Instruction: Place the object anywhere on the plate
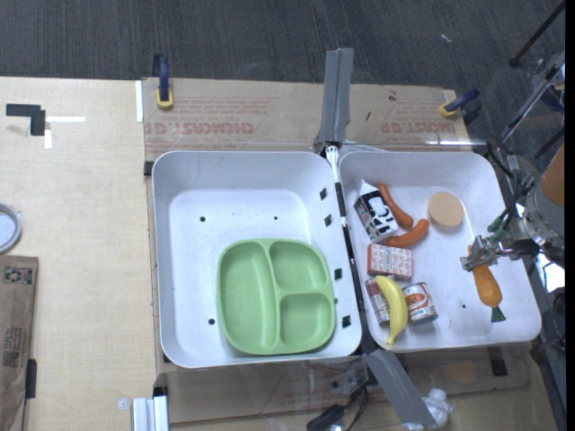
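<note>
Now the gripper (pixel 481 260) hangs just above the carrot (pixel 487 286) in the right bin (pixel 467 164); its state is unclear; the green plate (pixel 274 296) sits in the left bin (pixel 234 164).

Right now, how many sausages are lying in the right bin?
2. One sausage lies slanted behind the black-and-white carton; the second sausage lies in front of it, beside the round cookie. Others may be hidden.
</note>
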`<state>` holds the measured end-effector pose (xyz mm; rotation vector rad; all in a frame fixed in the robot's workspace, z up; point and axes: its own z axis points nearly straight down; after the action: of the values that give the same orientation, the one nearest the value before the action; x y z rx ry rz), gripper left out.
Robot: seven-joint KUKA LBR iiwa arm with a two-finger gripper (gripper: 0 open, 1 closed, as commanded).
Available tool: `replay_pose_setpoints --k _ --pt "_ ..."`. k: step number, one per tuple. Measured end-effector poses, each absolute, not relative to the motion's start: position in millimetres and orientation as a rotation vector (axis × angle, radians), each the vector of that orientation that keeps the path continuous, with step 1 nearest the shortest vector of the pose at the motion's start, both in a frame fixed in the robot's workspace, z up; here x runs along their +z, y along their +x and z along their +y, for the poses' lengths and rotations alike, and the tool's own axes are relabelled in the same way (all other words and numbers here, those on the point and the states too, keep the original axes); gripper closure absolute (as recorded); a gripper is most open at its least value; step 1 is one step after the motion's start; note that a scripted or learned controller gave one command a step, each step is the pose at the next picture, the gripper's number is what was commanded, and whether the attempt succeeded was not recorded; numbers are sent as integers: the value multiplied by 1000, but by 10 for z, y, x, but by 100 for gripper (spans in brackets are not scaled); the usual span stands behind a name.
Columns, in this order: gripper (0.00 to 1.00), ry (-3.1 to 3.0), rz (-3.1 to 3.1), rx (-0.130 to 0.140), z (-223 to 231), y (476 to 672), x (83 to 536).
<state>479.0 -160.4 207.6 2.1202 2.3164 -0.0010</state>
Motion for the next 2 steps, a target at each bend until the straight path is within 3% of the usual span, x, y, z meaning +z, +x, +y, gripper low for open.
replay_pose_setpoints --k 1,2 --pt "100 2218 2226 -4 -752 5114 1902" --pt "100 2322 2116 -6 -709 4951 2868"
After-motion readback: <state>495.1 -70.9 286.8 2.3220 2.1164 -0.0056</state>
